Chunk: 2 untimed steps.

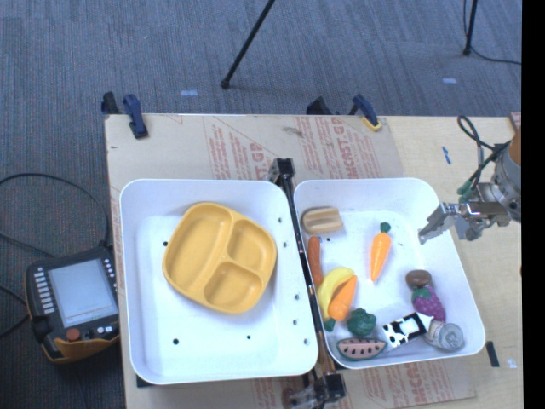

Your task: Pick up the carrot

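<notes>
We found the carrot point(380, 255) lying free in the right bin point(443, 196), tip downward (a light, rigid, smooth toy, probably). We judged its thick middle the best hold. The gripper point(443, 221) hovered nearby, fingers apparently spread, empty.

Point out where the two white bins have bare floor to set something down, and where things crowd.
Left white bin: bare floor all around the yellow divided plate, widest along the front. Right white bin: bare patches between the orange carrot and brown bread roll, and by the right wall. Its front is crowded around the watermelon slice.
</notes>
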Each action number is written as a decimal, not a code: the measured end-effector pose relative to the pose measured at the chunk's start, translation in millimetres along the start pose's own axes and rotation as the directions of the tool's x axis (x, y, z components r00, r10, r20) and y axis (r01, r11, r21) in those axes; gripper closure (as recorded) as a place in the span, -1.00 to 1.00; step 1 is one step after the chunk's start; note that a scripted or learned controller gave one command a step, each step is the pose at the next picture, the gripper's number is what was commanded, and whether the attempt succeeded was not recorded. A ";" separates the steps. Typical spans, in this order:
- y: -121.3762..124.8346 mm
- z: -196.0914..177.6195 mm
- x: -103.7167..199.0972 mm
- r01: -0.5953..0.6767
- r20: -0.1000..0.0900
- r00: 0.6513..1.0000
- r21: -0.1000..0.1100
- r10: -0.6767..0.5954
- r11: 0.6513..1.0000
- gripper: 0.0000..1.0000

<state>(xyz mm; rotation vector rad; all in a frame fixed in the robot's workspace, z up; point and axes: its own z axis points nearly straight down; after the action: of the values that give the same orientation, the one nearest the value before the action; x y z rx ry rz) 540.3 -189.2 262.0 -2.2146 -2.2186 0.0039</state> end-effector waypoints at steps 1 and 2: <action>24.2 164.2 27.7 -0.103 -0.004 0.995 0.018 0.103 0.995 -1.00; 28.2 147.4 24.7 -0.107 -0.004 0.994 0.007 0.107 0.994 1.00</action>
<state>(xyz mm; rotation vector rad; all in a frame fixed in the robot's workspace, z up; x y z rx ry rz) 567.5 -164.0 114.5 -2.3243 -2.0911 0.0072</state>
